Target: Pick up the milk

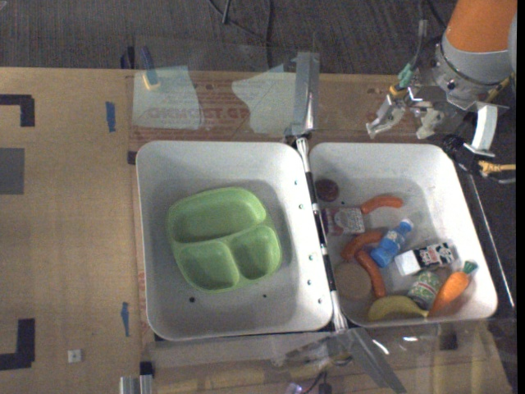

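From my seat, the jaws (404, 117) hang spread apart with nothing between them, above the strip of counter (66, 179) just behind the back rim of the right bin (467, 191). The wrist and the orange band above it sit up in the top right corner, so the arm is well back from the things it has to reach.

The milk (426, 258) is the small carton with black-and-white cow patches, lying on its side in the right-hand part of the right bin. It is crowded: a blue bottle (391, 244) lies just to its left, a carrot (454, 290) and a small green can (423, 288) sit just in front of it, and a banana (395, 307) lies along the front wall. Sausages (371, 257), a round brown disc (354, 281) and a few other small items fill the left half of that bin. The left bin (156, 187) bears a green divided tray (225, 237).

As I judge it, the task has hardly started: the carton lies untouched and nothing is lifted. Everything is left: bringing the arm over the bin, descending, closing on the carton and raising it.
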You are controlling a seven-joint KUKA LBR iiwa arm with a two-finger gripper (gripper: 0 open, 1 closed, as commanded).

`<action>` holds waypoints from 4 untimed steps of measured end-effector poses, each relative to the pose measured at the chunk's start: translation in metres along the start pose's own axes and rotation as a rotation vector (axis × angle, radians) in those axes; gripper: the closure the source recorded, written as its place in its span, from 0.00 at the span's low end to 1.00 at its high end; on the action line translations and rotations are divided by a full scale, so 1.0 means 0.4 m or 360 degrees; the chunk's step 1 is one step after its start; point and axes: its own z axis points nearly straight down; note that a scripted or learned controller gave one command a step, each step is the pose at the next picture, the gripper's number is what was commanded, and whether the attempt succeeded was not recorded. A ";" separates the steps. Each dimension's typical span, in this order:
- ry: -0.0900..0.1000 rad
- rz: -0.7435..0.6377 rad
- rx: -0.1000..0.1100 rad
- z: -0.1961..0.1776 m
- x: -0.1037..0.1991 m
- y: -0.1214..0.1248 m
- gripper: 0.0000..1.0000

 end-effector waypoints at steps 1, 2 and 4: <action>0.0000 -0.0211 -0.0002 0.249 0.302 -0.073 0.00; -0.0002 -0.0040 -0.0003 -0.060 0.149 -0.156 0.00; -0.0003 0.0647 -0.0004 0.206 -0.192 0.004 0.00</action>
